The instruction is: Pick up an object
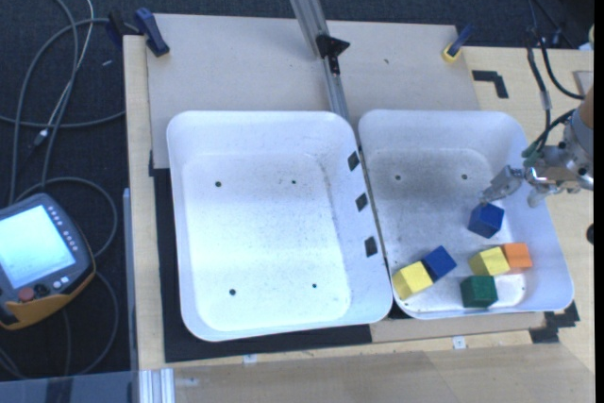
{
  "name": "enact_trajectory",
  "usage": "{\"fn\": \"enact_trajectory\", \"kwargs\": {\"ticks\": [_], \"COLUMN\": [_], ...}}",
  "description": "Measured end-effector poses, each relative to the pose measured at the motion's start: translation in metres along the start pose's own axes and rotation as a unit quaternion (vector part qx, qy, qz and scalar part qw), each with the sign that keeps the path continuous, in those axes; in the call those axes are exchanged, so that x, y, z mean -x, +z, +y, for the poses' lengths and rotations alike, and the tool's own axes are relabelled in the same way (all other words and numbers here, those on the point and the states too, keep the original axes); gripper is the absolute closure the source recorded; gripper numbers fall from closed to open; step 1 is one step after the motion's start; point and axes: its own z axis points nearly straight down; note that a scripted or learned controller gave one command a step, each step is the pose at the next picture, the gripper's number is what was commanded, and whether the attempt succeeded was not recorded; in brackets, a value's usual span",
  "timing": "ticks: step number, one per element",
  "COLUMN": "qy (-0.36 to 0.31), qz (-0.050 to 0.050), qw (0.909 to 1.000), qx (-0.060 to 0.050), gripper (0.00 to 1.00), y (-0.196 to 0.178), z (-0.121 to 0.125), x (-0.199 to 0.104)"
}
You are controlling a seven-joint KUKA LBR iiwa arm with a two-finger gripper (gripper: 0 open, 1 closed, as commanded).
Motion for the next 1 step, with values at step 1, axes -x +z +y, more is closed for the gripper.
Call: {"fn": "enact_trajectory", "kwargs": {"ticks": [1], "qy": [-0.005], "qz": [-0.002], "qw": [0.9999], "qx": [0.011], "gripper": [0.00], "y": [-0.0997], "z": [0.0025], "x": [-0.0502]}}
